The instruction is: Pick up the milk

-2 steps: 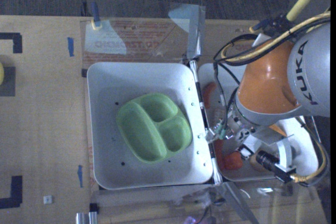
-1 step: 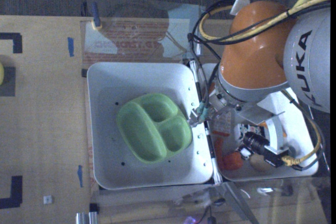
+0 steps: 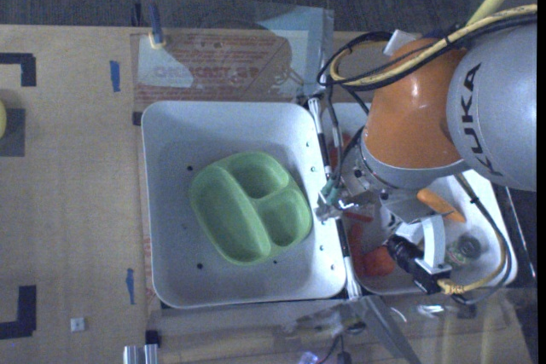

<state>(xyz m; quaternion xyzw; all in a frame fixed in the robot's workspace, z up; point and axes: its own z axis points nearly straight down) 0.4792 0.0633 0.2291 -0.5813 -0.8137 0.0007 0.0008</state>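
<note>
A: Apparently early stage. The tool (image 3: 341,205) hangs low over the inner edge of the right bin (image 3: 490,222), under the arm's orange band (image 3: 409,115); whether it is open or closed cannot be told.

B: And the milk?

A: Not identifiable. Beside the tool lie an orange piece (image 3: 439,205) and a red item (image 3: 375,260); away from it, across the rim, a green divided plate (image 3: 250,206) sits in the left bin (image 3: 171,141). By this view, locating, grasping and lifting all remain.

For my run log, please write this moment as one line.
arm: grey, orange-banded arm over right white bin | left white bin: green divided plastic plate | milk: not identifiable
</note>
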